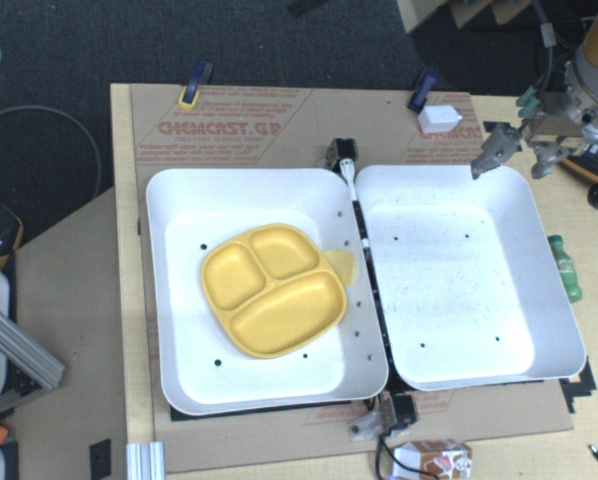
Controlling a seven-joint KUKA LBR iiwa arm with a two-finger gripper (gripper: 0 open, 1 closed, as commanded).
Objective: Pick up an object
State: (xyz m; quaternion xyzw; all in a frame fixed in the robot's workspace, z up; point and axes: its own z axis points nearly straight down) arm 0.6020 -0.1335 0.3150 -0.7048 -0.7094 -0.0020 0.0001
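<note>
A: Tray [272, 290], yellow, is what we see first. It lies flat in the left bin [169, 208], a little skewed, with two small wells at the far side and one long well nearer us.

B: We agree. We also see a pale yellow bit [341, 265] poking out from under the tray's right edge, touching it, close to the wall between the bins. We cannot tell what it is.

A: And the gripper [514, 158]?

B: We find it at the far right corner of the right bin [524, 358], above the rim, well apart from the tray. Its two fingers stand spread wide, one over the bin's corner, the other out past the rim. Nothing sits between them.

A: So the tray lies untouched in the left bin.

B: Yes. We see small dark specks on the right bin's floor.

A: Around the bins we see the brown board [279, 123] with red print, a yellow clamp [191, 90] and a dark clamp [422, 90] at its far edge, and a small white block [439, 119] next to the dark one.

B: We add a green bottle [565, 267] lying just beside the right bin's outer wall, and black clips [343, 153] where the two bins meet.
</note>
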